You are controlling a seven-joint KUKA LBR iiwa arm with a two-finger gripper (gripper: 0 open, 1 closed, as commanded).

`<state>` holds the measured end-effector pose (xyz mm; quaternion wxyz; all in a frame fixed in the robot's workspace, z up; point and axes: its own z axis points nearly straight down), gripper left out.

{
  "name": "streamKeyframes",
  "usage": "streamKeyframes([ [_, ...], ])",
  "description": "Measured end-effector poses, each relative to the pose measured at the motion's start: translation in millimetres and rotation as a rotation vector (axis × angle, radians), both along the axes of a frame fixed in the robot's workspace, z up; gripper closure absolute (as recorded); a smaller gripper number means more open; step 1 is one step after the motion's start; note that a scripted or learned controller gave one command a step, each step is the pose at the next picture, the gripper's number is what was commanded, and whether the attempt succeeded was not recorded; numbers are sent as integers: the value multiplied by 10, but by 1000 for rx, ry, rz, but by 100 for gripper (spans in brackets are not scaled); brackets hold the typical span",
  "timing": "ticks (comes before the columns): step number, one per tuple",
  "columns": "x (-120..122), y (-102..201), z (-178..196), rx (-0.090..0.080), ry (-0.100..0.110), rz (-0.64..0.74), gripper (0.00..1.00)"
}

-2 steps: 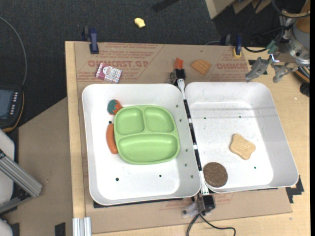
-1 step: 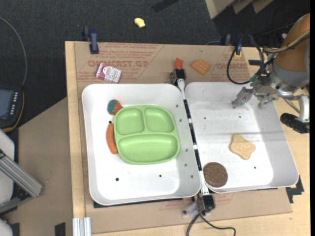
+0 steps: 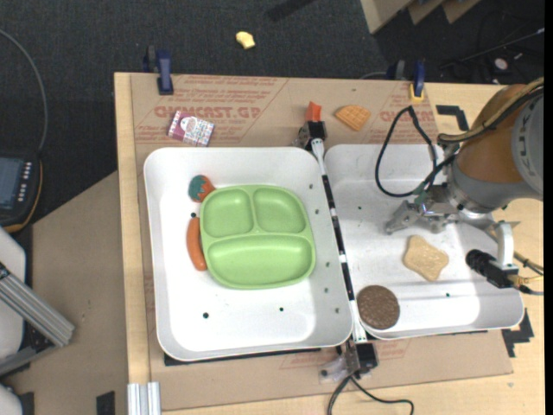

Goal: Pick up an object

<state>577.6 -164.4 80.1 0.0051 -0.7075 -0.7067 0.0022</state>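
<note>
Bread slice (image 3: 426, 257) lies in the right bin (image 3: 363, 175), just below my gripper (image 3: 406, 221); I cannot tell its state. A brown disc (image 3: 378, 307) sits at the near rim. The left bin (image 3: 173, 232) holds a green divided plate (image 3: 257, 236).

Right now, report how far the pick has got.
Done: the arm has reached into the right bin, and the pincer sits low over its floor. In hand: nothing that shows; the tan bread piece and the brown round cookie both lie apart from it. Left: grip one object and lift it.
</note>
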Motion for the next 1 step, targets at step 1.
streamKeyframes([
  [1,544,-476,285,-9,-18,1,0],
])
